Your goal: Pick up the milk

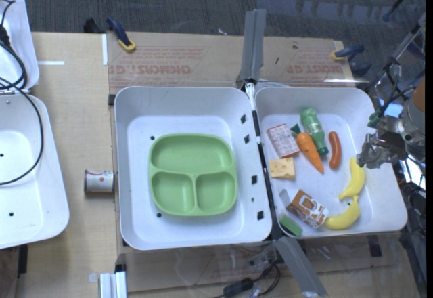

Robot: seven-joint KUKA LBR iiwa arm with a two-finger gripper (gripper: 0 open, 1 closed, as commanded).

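The milk (307, 208) looks like a small brown-and-white carton lying on its side near the front of the right bin (379, 219). It sits between a green block (291, 225) and a banana (344, 217). My gripper (372, 154) hangs at the bin's right side, just above the top end of a second banana (354, 179). It is well to the right of and behind the carton. Nothing shows between its fingers.
The right bin also holds a pink-and-white packet (283, 140), a cheese wedge (283, 168), a carrot (310, 148), a green bottle (312, 122) and a red sausage (334, 150). A green divided plate (193, 175) lies in the left bin (128, 154). A small can (99, 181) rests on the bench.
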